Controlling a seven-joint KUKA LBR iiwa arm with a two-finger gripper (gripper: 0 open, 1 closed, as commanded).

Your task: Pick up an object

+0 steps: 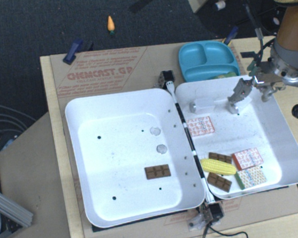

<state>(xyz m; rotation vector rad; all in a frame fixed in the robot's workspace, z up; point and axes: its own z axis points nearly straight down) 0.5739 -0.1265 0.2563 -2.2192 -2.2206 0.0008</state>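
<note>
The left bin (88,150) is mostly open floor, one chocolate bar (157,172) near its front. The right bin's (279,126) front is crowded (corn (218,166), cards (247,158), chocolate (219,182)); its middle looks clear.

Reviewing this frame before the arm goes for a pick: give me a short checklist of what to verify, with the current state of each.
1. Pincer carries nothing already: ok, nothing shows between its fingers.
2. Pincer is over the right bin: ok, it hangs above the bin's upper part.
3. Pincer is above a target: not ok, the bin floor under it is bare; the pink card lies to its left.
4. Targets are separable: not ok for the corn cob, which is crowded by chocolate pieces; ok for the chocolate bar, alone in the left bin.
5. Finger opening is wide enough: cannot tell.
</note>
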